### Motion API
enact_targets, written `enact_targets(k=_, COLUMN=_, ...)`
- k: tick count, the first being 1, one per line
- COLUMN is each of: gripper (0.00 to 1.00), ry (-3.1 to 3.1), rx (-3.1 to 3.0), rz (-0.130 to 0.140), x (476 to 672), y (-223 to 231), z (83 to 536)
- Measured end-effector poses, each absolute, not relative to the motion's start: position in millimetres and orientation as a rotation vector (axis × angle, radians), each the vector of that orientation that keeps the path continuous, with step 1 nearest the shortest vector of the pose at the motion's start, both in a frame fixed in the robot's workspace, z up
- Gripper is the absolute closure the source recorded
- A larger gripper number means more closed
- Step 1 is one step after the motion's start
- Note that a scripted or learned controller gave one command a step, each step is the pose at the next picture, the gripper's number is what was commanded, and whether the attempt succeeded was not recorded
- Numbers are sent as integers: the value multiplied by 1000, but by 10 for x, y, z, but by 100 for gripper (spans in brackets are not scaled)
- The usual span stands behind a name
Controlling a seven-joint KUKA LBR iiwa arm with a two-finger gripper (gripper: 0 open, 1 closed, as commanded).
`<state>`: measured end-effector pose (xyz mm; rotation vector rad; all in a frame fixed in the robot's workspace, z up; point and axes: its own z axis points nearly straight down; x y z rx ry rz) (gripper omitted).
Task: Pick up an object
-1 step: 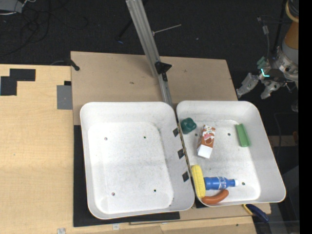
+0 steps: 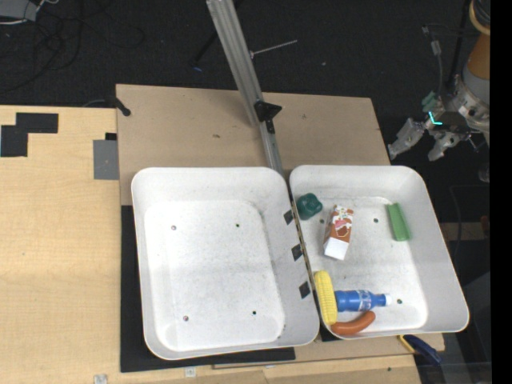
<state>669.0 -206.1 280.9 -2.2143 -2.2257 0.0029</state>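
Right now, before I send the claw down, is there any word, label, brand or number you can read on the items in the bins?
None can be read.
White carton: a red and brown print on its face, too blurred to read.
Blue bottle: no legible label.
Green block, teal lump, yellow corn cob, orange sausage: no markings visible.

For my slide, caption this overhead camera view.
Gripper open above the right bin of small objects.
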Motion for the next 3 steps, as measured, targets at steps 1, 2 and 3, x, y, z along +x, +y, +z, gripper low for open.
enact_targets(k=1, gripper=0, ry=-2218, rx=-2216, rz=7, x=6620, y=-2060, z=2187)
enact_targets(k=2, gripper=0, ry=-2217, rx=-2217, rz=7, x=6532, y=-2081, z=1688)
enact_targets(k=3, gripper=0, ry=-2216, rx=-2218, rz=6, x=6436, y=-2082, z=1204)
